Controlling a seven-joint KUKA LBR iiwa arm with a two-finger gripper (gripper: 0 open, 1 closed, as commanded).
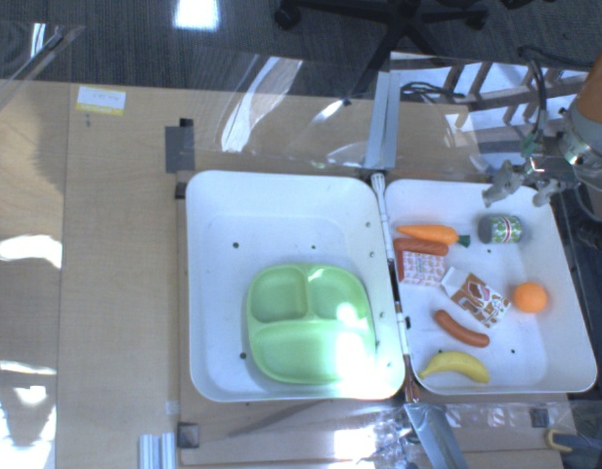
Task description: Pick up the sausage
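lying label-free in the right bin (pixel 565 360): sausage (pixel 462 328), no legible writing.

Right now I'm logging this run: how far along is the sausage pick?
Nothing looks done yet. The sausage lies loose in the right bin, between the banana and the snack packet. The gripper is at the bin's far edge near the can, with nothing between its fingers. Left to do: move over the sausage, descend, close on it and lift.
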